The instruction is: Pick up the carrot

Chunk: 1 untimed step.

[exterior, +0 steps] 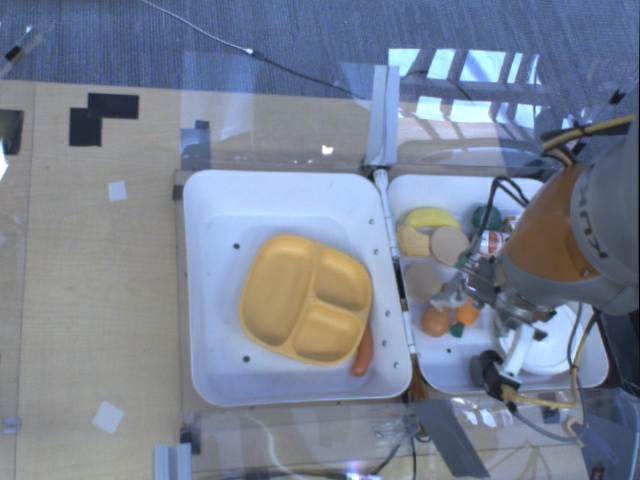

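Carrot in left bin, claw over right bin — target lies toward the view's left, across the divider.

The carrot [362, 352] lies in the left bin [215, 268], near its lower right corner, touching or just beside the lower right edge of the yellow divided plate [305, 298]. Its long axis runs nearly up-down in the view, slightly tilted. The claw [462, 293] sits over the right bin [597, 368], among small food items — an orange piece [435, 321] just below it, a yellow piece [428, 220] further up. Claw state: cannot tell; the wrist hides it. Judgement: the next move needs a crossing leftward over the shared bin wall, then closing across the carrot's short width.
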Each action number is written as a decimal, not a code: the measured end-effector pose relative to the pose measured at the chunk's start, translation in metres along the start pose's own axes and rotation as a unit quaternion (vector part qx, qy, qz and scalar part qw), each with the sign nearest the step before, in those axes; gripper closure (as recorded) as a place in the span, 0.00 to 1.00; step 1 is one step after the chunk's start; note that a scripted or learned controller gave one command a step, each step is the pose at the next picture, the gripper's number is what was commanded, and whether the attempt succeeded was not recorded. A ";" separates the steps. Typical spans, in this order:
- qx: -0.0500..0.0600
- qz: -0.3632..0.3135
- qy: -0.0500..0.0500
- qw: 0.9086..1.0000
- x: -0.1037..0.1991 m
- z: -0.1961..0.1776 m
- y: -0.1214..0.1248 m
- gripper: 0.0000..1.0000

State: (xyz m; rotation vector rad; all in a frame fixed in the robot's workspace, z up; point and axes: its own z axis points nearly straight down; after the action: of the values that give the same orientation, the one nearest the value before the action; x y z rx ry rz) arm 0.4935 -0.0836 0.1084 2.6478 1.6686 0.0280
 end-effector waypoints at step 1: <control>-0.008 0.009 0.001 1.000 -0.006 0.011 0.011 0.00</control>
State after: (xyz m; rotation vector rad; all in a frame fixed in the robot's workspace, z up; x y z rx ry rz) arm 0.5006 -0.0939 0.0976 2.6524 1.6382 0.0436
